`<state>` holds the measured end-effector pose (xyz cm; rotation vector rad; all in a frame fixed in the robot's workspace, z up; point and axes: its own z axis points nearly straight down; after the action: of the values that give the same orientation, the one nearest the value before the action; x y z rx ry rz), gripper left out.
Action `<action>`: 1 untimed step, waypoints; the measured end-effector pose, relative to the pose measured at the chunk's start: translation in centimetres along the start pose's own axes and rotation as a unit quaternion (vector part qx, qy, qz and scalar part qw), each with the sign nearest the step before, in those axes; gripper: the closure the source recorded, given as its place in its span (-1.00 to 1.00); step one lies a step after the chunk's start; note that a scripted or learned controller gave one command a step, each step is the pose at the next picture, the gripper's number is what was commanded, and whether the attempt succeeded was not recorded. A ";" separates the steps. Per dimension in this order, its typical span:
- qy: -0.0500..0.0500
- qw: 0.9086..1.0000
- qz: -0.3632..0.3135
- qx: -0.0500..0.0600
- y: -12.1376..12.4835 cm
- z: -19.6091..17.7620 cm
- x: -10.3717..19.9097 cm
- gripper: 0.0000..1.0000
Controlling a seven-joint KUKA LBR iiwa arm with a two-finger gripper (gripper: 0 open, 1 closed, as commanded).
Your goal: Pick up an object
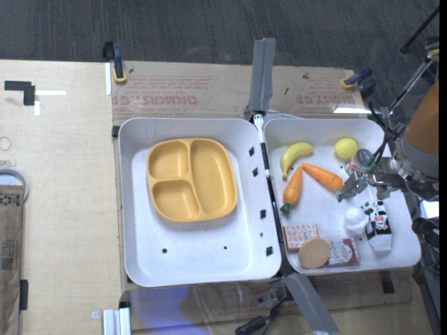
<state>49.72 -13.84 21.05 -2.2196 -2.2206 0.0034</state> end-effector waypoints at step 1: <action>0.000 1.000 -0.027 0.000 7.0 10.3 1.1 -1.00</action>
<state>56.73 -12.77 10.75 -2.1572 -2.2799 0.0036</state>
